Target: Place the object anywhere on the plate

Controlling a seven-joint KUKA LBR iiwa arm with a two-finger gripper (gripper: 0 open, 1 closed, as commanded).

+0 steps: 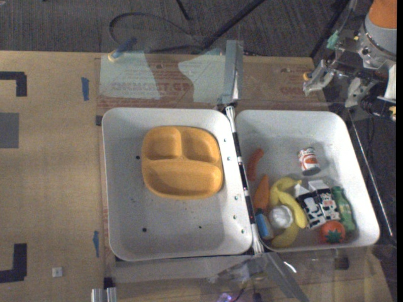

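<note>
gripper is seen above the right bin's far corner; its grip cannot be told. orange plate is set in the left bin.

Two white bins: left bin, right bin. Orange-yellow plate in the left. In the right: yellow banana, orange carrot pieces, red-and-white can, black-and-white patterned carton, green stick at far right, red tomato nearest. Tan bench, blue tape marks, black corner marks. Orange band on grey arm.
</note>
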